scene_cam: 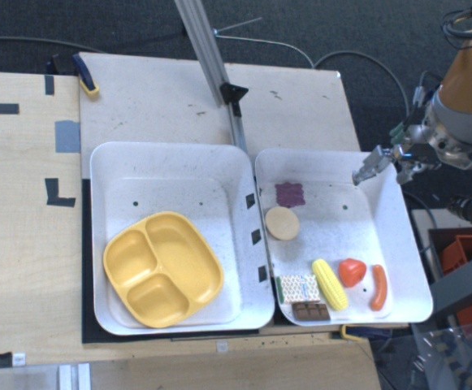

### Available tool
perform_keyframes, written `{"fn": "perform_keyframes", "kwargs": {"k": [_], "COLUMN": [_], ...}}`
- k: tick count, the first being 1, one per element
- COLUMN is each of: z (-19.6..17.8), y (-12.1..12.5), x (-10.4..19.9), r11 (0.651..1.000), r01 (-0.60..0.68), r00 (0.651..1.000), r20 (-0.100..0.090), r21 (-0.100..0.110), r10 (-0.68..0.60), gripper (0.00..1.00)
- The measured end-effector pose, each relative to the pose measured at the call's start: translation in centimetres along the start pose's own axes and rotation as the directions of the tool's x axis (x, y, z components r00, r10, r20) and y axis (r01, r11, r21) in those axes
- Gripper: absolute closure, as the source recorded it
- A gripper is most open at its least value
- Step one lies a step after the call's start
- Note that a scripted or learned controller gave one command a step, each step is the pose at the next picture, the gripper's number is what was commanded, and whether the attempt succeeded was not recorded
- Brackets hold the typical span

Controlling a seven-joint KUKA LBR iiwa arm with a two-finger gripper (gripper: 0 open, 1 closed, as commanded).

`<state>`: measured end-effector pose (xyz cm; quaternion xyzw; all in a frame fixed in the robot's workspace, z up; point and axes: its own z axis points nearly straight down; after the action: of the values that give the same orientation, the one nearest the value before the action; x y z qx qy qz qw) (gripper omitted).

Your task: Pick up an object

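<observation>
My gripper [379, 165] hangs over the upper right rim of the right bin [398, 210], its fingers spread apart with nothing between them. Below it in that bin lie a purple piece [289, 193], a round tan disc [283, 223], a yellow corn cob [330, 283], a red tomato [351, 271], an orange-red sausage [378, 287], a pale checked block [299, 287] and a brown chocolate bar [309, 309]. The gripper is well apart from all of them.
The left bin [106, 169] holds a yellow divided plate [163, 267]. A metal pole [207, 43] runs from the top down to the seam between the bins. A yellow and blue clamp [85, 75] sits on the bench at the upper left.
</observation>
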<state>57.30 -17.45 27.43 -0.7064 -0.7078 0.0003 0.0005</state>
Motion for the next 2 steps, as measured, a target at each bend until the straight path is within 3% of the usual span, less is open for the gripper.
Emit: {"fn": "perform_keyframes", "kwargs": {"k": [1, 2], "z": [15.8, 8.2], "y": [-6.0, -2.6], "x": [3.1, 11.4], "r11": [1.0, 1.0], "r01": [-0.001, 0.009], "r00": [1.0, 1.0], "r20": [-0.003, -0.003], "r21": [0.01, -0.007], "r10": [0.001, -0.009], "gripper": [0.0, 0.0]}}
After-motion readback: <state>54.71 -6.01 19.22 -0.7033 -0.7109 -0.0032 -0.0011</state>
